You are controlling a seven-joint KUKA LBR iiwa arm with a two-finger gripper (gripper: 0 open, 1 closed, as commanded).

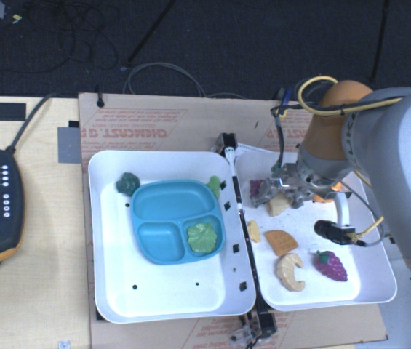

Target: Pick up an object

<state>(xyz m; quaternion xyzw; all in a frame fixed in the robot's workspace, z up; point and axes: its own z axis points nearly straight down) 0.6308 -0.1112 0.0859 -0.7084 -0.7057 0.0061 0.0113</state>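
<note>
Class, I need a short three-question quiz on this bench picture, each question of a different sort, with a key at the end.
1. True or false: the blue divided tray sits in the right bin.
2. Multiple choice: what lies in the tray's lower right compartment? A) purple grapes B) a green leafy piece C) a croissant
3. Fill in: the hand is over the ____ bin, near its upper left part.

Key
1. False; it sits in the left bin.
2. B, the green leafy piece. The purple grapes and croissant lie in the right bin.
3. right
</note>
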